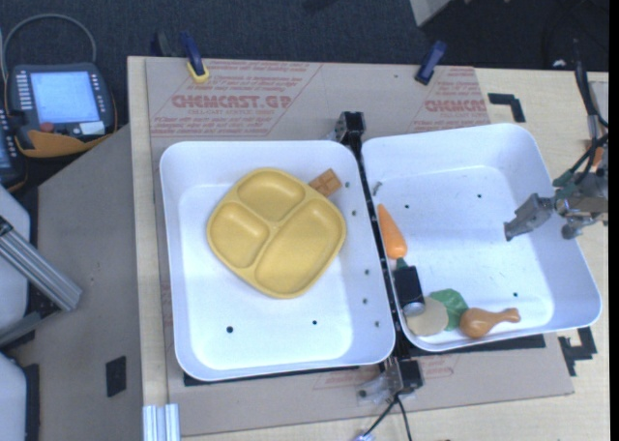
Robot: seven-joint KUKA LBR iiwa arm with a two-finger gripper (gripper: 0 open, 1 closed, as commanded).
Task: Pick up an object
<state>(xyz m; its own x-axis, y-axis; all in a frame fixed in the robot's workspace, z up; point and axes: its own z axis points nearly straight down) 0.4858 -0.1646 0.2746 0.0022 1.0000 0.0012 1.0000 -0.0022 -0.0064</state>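
Surface (pixel 290 91) carries two white bins; left bin (pixel 193 265) holds a yellow divided plate (pixel 278 231) with a small brown block (pixel 326 181) at its upper right edge. Plate looks rigid but wide and flat, so only the rim offers a grip, poor pick. Right bin (pixel 464 168) has the small stuff along its left wall and near corner: orange carrot (pixel 391 232), black block (pixel 407 284), tan disc (pixel 427 318) over a green piece (pixel 449 302), drumstick (pixel 487 318). All look like light, hard, smooth plastic toys, likely slippery; I'd take the carrot across its narrow middle or the drumstick at the shank. Tool (pixel 519 220) sits at the right bin's right side, nothing in it, can't tell how far open; carrot and drumstick well apart from it, left and lower left
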